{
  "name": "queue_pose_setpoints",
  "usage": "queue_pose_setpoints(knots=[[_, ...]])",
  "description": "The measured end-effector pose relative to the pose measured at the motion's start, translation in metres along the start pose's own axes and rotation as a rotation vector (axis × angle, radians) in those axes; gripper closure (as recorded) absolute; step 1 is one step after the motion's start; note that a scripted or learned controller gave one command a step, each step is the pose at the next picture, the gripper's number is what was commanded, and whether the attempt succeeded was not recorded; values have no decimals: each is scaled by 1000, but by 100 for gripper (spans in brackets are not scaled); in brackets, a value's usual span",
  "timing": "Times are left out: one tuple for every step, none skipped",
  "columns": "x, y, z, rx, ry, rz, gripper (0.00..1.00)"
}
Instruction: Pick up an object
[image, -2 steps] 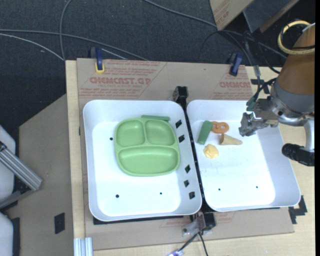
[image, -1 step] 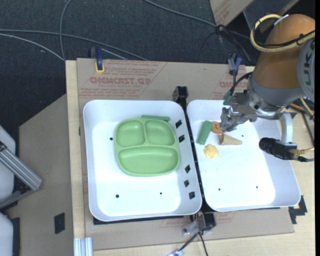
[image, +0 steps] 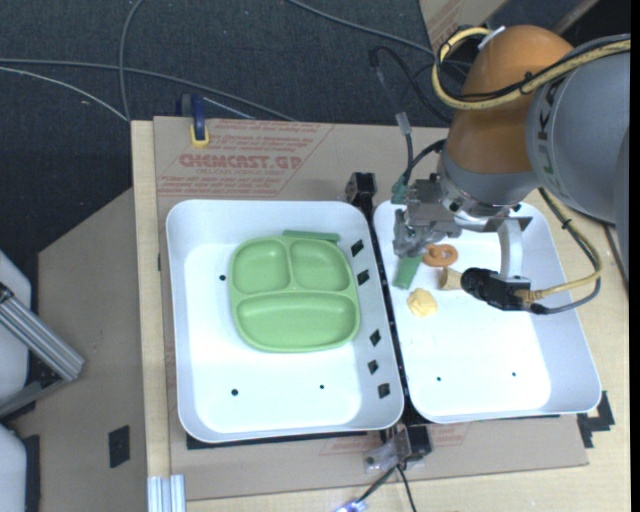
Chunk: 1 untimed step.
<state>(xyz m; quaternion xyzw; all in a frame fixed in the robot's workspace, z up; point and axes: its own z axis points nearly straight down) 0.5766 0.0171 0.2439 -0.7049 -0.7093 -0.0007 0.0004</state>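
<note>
From above, your pincer (image: 412, 240), its grip state impossible to tell, hangs over the right bin (image: 520, 385) by a green stick (image: 406, 272), orange ring (image: 439, 256) and yellow lump (image: 422, 303); all look light, so pinch the stiff stick across its middle.

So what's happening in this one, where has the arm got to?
The arm's gripper is down in the right bin, near its upper left corner, over a small cluster of objects: a green piece, an orange piece and a yellow piece. Whether anything is held cannot be told from here. The left bin holds a green divided plate, untouched.
</note>
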Motion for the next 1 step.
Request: queue_pose_setpoints(knots=[[49, 21, 20, -1, 0, 1, 100]])
